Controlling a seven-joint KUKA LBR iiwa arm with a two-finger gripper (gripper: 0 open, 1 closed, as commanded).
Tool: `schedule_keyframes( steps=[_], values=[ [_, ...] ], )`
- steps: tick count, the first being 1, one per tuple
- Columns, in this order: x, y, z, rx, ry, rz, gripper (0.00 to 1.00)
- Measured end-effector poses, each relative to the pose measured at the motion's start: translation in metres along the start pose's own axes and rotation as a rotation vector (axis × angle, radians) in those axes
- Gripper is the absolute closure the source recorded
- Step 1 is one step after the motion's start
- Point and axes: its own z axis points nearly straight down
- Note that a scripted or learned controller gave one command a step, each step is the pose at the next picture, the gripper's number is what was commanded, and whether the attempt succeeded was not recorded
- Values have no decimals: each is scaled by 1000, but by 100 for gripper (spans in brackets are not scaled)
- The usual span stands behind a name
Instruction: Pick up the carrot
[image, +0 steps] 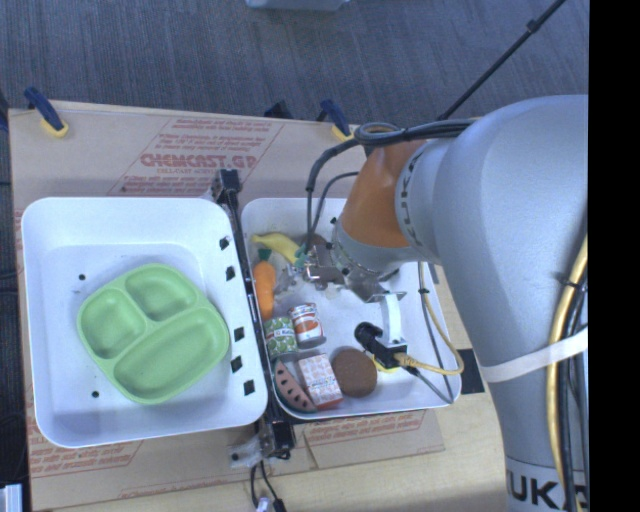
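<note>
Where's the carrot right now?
The carrot lies in the right bin, against its left wall, just below the banana and above the small green can. The pincer is just to its right.

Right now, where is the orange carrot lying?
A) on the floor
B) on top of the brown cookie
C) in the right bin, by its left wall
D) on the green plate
C: the carrot lies in the right bin, along its left wall, just below the banana.
</note>
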Motion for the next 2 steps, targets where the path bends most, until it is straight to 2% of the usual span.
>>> schedule_keyframes(
  steps=[1,2],
  values=[
    [-1,22,0,1,3,0,0],
    [0,11,0,0,0,2,0]
  ],
)
